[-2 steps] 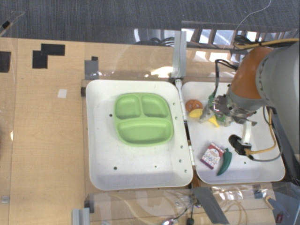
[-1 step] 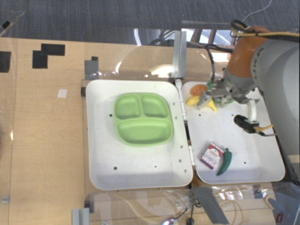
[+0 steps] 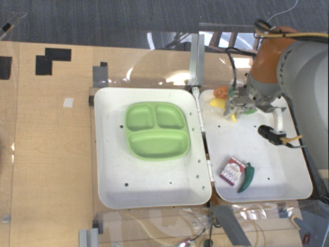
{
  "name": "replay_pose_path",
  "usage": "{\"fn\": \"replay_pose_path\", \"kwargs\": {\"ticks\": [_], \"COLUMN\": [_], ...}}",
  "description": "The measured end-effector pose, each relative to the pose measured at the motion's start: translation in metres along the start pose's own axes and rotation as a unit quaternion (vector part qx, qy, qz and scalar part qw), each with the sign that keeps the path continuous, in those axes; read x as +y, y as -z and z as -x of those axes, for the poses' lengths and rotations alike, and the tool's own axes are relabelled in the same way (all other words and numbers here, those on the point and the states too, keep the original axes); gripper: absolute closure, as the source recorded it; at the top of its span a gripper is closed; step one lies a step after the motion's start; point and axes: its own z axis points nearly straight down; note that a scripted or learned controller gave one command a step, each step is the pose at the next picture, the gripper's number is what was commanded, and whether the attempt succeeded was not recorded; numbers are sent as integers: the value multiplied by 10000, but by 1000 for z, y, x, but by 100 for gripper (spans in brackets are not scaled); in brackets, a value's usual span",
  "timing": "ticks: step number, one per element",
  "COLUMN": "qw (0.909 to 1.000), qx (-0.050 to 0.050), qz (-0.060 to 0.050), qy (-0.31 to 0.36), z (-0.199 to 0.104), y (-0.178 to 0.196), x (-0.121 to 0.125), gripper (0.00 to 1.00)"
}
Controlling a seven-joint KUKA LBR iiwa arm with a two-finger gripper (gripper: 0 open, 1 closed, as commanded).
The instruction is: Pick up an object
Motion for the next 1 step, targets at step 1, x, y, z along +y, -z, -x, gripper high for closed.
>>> {"fn": "replay_pose_path", "kwargs": {"ticks": [1], "qw": [9999], "qx": [-6], "qz": [84], "qy": [75], "z": [-57], "y": [89], "x": [13], "gripper": [100]}}
